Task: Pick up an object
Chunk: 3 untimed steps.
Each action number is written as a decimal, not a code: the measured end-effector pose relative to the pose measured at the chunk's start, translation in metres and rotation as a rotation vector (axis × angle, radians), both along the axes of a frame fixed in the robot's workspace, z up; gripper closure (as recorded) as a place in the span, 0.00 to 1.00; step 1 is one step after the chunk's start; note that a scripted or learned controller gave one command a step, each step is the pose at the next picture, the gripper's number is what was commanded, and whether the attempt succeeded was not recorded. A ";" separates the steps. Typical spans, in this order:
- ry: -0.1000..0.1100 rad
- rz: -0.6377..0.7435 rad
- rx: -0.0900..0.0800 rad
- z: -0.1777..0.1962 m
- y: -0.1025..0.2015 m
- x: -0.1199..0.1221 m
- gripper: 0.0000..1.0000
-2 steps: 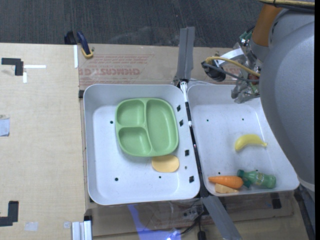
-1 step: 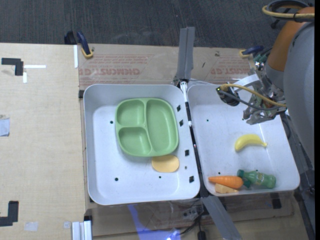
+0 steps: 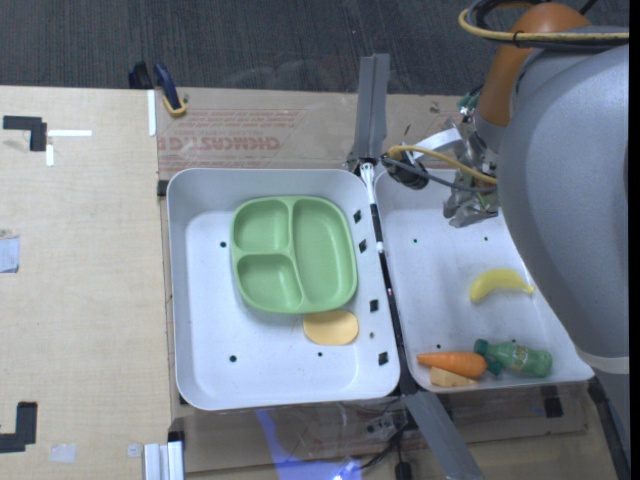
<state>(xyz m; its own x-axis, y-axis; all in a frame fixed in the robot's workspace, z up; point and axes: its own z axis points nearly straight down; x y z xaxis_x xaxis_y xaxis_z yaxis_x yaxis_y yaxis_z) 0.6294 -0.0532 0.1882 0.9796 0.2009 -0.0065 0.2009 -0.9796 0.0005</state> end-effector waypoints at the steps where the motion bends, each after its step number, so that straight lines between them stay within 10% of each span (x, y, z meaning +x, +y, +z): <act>1: 0.002 -0.001 0.001 -0.061 -0.042 -0.027 1.00; 2: 0.001 0.004 0.002 -0.018 -0.124 -0.044 1.00; 3: -0.001 0.006 0.002 0.047 -0.169 0.017 1.00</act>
